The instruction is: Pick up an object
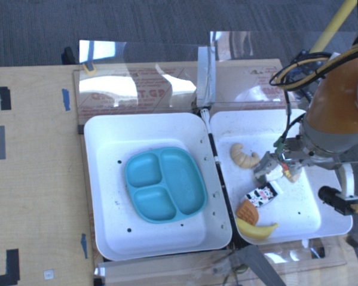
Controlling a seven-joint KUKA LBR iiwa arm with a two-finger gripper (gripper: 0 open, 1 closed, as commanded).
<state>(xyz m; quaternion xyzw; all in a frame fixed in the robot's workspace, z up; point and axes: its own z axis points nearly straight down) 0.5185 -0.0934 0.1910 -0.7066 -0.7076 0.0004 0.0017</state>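
The right bin (pixel 303 219) holds a tan croissant (pixel 244 156), a small black-and-white spotted object (pixel 261 196), a round orange-brown piece (pixel 247 212) and a yellow banana (pixel 257 229) near its front left corner. My gripper (pixel 275 169) hangs over the middle of this bin, just right of the croissant and directly above the spotted object. Something small, white and orange shows at the gripper's tip; I cannot tell whether it is held. The arm's grey body and orange band cover the bin's right side.
The left bin (pixel 101 137) holds a teal divided plate (pixel 165 183) with three compartments. Clear plastic walls (pixel 205 72) stand behind both bins. A black fitting (pixel 336 200) juts out near the right bin's right edge. Cables loop above the arm.
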